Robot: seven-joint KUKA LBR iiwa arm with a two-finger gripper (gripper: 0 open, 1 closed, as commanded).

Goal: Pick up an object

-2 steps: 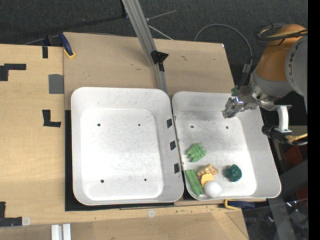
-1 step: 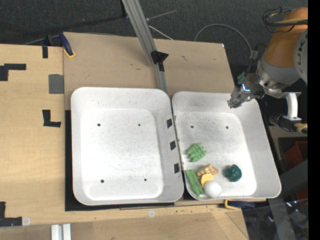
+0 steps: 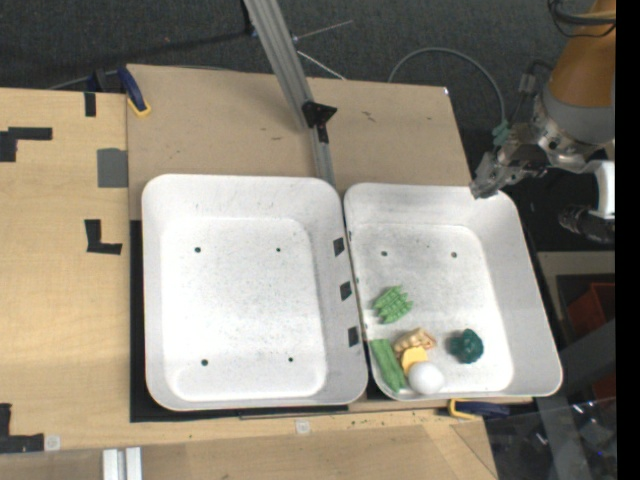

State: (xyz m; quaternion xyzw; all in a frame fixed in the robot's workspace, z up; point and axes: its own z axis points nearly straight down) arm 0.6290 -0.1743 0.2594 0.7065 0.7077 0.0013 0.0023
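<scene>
Several small objects lie in the near part of the right bin [image 3: 500, 268]: a light green ridged piece [image 3: 392, 303], a dark teal round object [image 3: 464, 346], a tan and yellow toy [image 3: 413, 345], a white ball [image 3: 425, 377] and a green stick-like piece [image 3: 387, 364] by the bin's left wall. My gripper [image 3: 488, 181] hangs over the far right corner of that bin, well away from the objects, with nothing seen between its fingers. The arm's orange band [image 3: 585, 68] rises behind it at the upper right.
The left bin [image 3: 240, 288] lies beside the right one. A grey metal post [image 3: 285, 58] slants down from the top to the seam between the bins. A thin cable [image 3: 440, 63] loops on the brown board behind the right bin.
</scene>
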